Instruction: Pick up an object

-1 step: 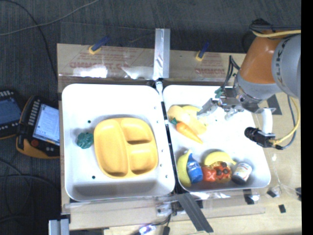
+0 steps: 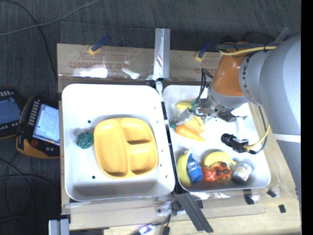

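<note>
The grey arm's gripper (image 2: 188,115) is reaching low into the right white bin (image 2: 259,146) near its left wall, fingers apart, straddling the orange-yellow plastic carrot-like toy (image 2: 191,129) for a grasp.

Glossy white plastic bins (image 2: 73,131), smooth yellow plastic tray (image 2: 126,146), matt carpet (image 2: 49,13)

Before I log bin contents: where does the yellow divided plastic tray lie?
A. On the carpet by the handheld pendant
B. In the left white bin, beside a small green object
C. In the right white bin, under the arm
B: the yellow divided plastic tray lies in the left white bin, with the small green object at its left edge.
</note>
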`<state>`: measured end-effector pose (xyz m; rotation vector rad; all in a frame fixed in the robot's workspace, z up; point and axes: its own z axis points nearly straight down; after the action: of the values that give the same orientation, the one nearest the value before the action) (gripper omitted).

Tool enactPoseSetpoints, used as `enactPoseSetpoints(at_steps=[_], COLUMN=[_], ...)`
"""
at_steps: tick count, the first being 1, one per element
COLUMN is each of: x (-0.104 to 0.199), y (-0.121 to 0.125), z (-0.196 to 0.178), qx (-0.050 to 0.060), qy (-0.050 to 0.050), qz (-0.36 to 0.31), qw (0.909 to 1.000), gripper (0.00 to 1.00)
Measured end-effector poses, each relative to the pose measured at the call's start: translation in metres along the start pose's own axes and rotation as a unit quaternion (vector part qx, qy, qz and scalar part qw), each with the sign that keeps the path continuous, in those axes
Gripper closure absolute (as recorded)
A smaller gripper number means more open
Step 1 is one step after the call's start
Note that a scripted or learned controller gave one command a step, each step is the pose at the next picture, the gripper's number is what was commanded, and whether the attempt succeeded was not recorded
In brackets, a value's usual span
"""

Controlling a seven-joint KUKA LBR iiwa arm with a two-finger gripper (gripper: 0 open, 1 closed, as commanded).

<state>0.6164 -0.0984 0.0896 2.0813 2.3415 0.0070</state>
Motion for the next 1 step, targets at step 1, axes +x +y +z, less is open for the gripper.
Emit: enactPoseSetpoints(at_steps=[1], x=[0.0006], y=[0.0017], z=[-0.0118], qx=[-0.003], qy=[0.001], qz=[0.0], qw=[1.0], gripper=[1.0])
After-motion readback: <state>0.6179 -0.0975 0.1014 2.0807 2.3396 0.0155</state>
